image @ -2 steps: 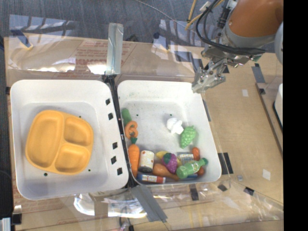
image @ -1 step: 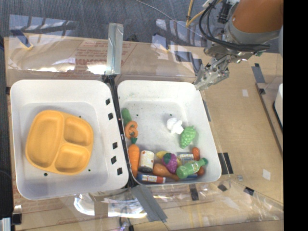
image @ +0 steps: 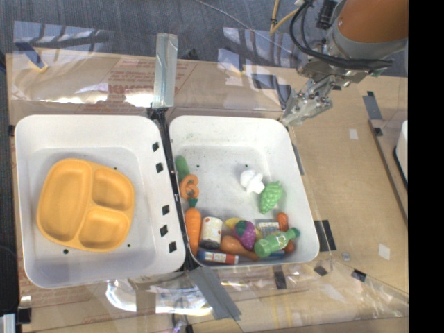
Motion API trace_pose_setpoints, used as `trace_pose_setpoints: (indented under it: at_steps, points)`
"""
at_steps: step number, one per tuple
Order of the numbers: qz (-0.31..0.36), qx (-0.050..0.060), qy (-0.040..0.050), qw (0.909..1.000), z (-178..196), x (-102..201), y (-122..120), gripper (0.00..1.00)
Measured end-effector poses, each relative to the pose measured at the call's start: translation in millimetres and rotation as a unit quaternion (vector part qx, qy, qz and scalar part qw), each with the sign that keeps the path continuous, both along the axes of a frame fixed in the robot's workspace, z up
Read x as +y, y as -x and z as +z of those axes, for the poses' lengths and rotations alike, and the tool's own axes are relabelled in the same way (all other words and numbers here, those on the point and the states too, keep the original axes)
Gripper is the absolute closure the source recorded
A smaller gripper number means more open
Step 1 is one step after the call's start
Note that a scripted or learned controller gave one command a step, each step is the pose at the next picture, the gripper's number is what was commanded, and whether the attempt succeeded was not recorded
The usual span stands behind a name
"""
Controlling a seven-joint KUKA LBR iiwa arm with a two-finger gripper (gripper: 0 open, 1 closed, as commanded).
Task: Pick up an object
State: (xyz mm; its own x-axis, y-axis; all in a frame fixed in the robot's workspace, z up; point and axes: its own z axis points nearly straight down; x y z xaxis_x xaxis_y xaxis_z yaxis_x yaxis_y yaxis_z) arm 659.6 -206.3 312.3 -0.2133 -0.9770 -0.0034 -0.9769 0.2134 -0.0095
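Crowded toys (image: 239, 240) fill the right bin's (image: 295, 161) near edge; the green grapes (image: 271, 195) stand freer, the easier pick. Gripper (image: 300, 111) hovers above the far corner; whether its fingers are wide or narrow, I cannot tell.

Toys heaped at the right bin's near edge

A carrot (image: 193, 227) stands on end by the left wall, below an orange ring piece (image: 189, 186) and a green pod (image: 182, 166). Green grapes (image: 270, 195) and a white piece (image: 251, 180) touch mid-bin, apart from the heap. Along the near wall crowd a small can (image: 211, 229), a green bottle (image: 275, 241) on its side, a purple piece (image: 248, 232) and a flat-lying red tube (image: 216, 257).
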Motion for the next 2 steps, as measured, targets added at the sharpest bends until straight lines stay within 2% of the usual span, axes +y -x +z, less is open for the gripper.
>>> trace_pose_setpoints:
  at_steps: [1,2]
  points:
    - [0.001,-0.003,-0.0001,1.0000,11.1,0.7,-1.2,1.00]
    - [0.297,0.001,0.0025,0.9548,19.2,-1.7,1.4,1.00]
